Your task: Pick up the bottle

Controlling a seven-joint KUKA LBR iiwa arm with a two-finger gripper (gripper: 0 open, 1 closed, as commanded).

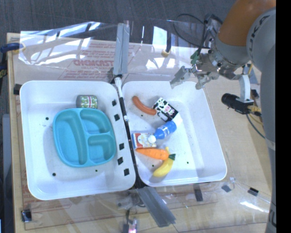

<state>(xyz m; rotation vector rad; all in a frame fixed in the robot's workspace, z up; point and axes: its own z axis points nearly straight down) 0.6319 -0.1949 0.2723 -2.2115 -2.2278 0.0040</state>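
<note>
The grey arm (262, 28) enters from the right at the top of the camera view, its orange band (247, 6) high in the corner and the wrist slanting down and leftward toward the far rim of the right bin (211, 130). The gripper (190, 79) hangs above that far rim, near the bin's back right corner, apart from everything lying in the bin. Its fingers (178, 78) are spread wide, one reaching left and the other lower right, with nothing between them and nothing touched.

The bottle (165, 129), blue with a white cap, lies on its side near the middle of the right bin, tilted with the cap toward the lower left. Its cap end is touching or just beside a small red and white carton (144, 140). Just behind the bottle sits a black and white packet (165, 109), and left of that a sausage (144, 106) lies aslant. In front of the carton lies an orange carrot (153, 153), and just beside its green end a yellow banana (163, 168) curves toward the near wall.

The left bin (31, 144) holds a turquoise divided tray (85, 136) near its middle, and a small green-labelled can (87, 101) lies just behind the tray. Both bins rest side by side on the bench (242, 149), their inner walls touching
</note>
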